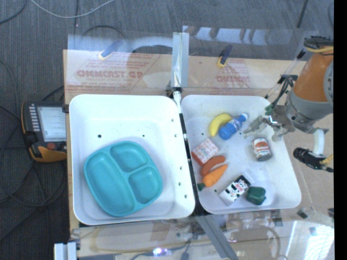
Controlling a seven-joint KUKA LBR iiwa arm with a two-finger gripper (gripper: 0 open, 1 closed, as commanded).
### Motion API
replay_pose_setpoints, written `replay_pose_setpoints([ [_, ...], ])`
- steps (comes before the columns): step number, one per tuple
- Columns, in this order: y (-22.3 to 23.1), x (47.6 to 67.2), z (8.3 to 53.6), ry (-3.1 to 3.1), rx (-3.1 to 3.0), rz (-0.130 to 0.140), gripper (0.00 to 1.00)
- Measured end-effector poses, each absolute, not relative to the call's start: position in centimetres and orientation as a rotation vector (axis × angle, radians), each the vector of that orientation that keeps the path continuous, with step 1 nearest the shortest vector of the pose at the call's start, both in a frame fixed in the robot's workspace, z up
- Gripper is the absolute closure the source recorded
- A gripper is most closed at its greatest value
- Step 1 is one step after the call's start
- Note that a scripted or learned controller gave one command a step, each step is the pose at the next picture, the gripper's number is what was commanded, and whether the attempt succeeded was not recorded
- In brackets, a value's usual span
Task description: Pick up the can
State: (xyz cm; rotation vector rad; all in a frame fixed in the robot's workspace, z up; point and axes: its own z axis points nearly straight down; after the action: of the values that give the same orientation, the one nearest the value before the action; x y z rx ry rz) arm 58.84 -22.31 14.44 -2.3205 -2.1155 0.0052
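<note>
The can (262, 148) is small, silver with a red-brown label, and lies in the right bin (282, 199) near its right side. My gripper (264, 124) hangs just above the can, at the bin's upper right. Its fingers are spread apart with nothing between them. The grey arm with its orange band (317, 75) comes in from the right edge.
In the right bin lie a yellow banana (218, 123), a blue bottle (232, 127), a red-and-white packet (205, 150), an orange carrot (213, 175), a black-and-white box (235, 189) and a green item (256, 195). The left bin (108, 110) holds a teal divided plate (123, 177).
</note>
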Motion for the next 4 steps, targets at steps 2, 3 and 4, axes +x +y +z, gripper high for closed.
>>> replay_pose_setpoints([
  [2,-20.9,58.6,9.3,-2.357,-2.078,-0.005,0.00],
  [3,-21.4,56.4,9.3,-2.383,-2.067,-0.028,0.00],
  [4,-21.4,54.6,9.4,-2.378,-2.075,-0.029,0.00],
])
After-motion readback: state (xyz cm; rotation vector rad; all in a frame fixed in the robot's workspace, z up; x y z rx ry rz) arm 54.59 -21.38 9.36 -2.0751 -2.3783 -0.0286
